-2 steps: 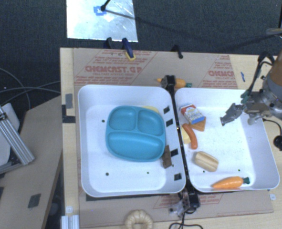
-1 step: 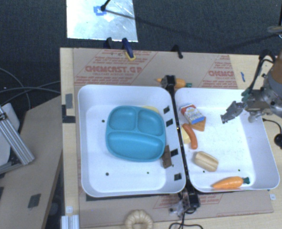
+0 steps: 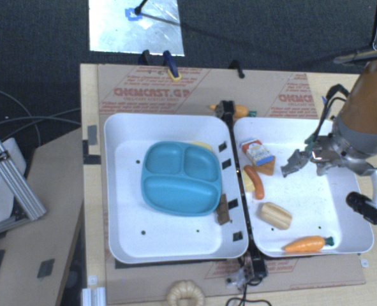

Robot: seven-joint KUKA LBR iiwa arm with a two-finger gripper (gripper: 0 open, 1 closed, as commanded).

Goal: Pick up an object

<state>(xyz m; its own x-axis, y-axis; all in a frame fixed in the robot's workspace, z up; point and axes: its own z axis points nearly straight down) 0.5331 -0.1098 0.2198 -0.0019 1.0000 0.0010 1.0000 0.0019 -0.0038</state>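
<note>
Illumination is even and fairly bright, diffuse from overhead. The 2 white bins (image 3: 175, 190) reflect strongly, their floors near overexposure, with soft grey shading along the inner walls. Shadows are faint and short, as under the blue plate (image 3: 182, 177). A silvery sheet (image 3: 136, 18) at top shows patchy specular glare. The dark floor (image 3: 35, 37) is underexposed, with little detail. The arm (image 3: 367, 110) at right is soft and slightly blurred. Overall sharpness is moderate, with visible grain and no marked edge distortion.

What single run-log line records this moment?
arm: over right white bin | pincer: above bin floor, nothing visibly held | nearest: small red-and-white carton, orange sausage
</note>
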